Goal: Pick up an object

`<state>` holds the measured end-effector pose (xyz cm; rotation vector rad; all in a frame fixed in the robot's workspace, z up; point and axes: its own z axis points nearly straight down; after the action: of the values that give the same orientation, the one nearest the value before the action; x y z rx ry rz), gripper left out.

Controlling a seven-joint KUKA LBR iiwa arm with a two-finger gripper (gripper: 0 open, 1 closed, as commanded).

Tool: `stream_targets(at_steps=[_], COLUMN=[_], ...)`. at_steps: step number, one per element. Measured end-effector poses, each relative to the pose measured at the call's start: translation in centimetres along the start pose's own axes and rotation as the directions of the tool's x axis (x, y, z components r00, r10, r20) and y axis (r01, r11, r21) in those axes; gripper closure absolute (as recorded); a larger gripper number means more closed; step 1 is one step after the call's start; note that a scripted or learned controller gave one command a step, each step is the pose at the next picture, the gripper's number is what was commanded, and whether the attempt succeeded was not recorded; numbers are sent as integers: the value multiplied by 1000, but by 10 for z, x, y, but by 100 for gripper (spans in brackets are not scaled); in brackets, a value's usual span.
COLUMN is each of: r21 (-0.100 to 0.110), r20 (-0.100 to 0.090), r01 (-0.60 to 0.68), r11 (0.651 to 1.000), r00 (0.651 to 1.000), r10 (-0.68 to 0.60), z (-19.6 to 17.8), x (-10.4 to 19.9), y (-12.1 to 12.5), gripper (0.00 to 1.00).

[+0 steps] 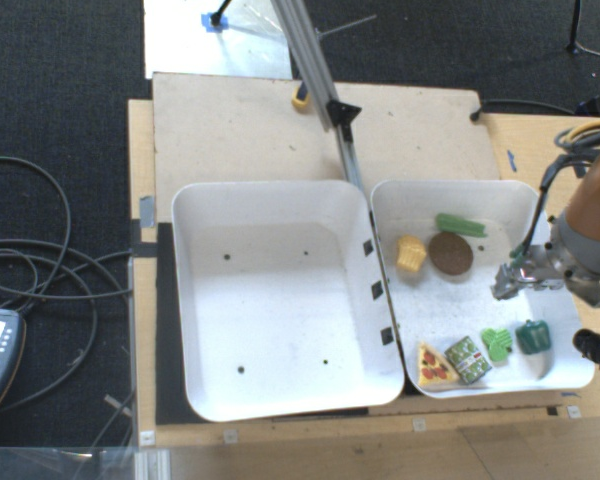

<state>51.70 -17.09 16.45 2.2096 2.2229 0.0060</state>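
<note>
White plastic forms both bins; the right bin (458,196) holds every candidate object, and the left bin (280,208) lies well apart from the working area. The gripper (510,283) hangs at the right side of the right bin, below the grey arm (590,228) with its orange band. Its metal tip shows as a small bright cluster, too small and blurred to resolve; whether it is spread or closed cannot be told, and nothing can be seen held in it. Judged nearest to the tip is the dark green piece (532,337), lying just below it and slightly right. The light green piece (497,343) lies near, directly below the tip. The brown disc (450,254) lies to the tip's left and slightly above; being round, it offers no preferred grasp axis. The green bar (461,226) lies farther up and left, its long axis running left-right with a slight tilt. The yellow block (411,254) lies beyond the disc. The patterned card (468,359) and pizza slice (436,367) lie below and left, side by side. A short descent toward the dark green piece appears the least demanding option.
</note>
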Motion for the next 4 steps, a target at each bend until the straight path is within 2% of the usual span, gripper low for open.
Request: stream_targets(at_steps=[1,2,4], r21=[1,-2,5], r20=[-1,1,-3], r01=[1,0,4], r11=[1000,1000,1000], r00=[1000,1000,1000], r10=[-1,0,-4], z=[-47,-112,-80], x=[7,7,96], y=[5,5,60], gripper=[100,100,100])
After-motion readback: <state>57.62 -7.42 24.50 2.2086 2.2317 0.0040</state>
